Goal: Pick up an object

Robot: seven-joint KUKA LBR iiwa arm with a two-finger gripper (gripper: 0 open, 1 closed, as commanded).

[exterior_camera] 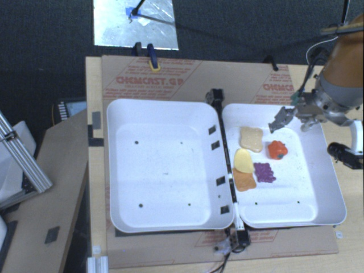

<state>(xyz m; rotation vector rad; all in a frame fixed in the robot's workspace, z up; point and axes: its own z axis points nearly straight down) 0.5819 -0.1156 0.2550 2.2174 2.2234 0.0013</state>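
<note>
Gripper is hovering over the right bin, finger state indiscernible, approaching the red object for pickup.

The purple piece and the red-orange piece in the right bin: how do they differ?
The purple piece is darker and looks bumpy, like a cluster; the red-orange piece looks smoother and rounder. The purple piece lies nearer the bin's front, beside the orange slice; the red-orange piece lies closer to the gripper. Both lie loose in the right bin.
</note>
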